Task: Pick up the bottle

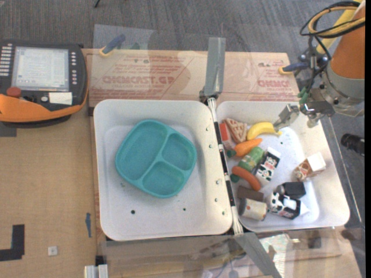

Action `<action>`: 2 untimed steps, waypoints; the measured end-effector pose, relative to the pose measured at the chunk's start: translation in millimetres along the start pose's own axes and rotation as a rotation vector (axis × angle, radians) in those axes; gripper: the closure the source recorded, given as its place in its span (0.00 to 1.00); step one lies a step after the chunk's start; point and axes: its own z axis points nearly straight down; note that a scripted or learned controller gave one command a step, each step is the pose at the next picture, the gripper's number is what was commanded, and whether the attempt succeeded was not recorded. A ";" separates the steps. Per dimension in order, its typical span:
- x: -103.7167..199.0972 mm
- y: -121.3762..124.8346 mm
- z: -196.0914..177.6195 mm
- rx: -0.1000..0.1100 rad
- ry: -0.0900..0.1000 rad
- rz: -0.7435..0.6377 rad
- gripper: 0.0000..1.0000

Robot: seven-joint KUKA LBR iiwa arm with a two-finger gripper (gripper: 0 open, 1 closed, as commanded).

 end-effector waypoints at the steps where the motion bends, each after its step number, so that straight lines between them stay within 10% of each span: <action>1: 71.4 -81.9 61.1 0.005 0.002 0.319 0.00; 2: 40.6 -91.6 132.6 -0.024 -0.003 0.525 0.00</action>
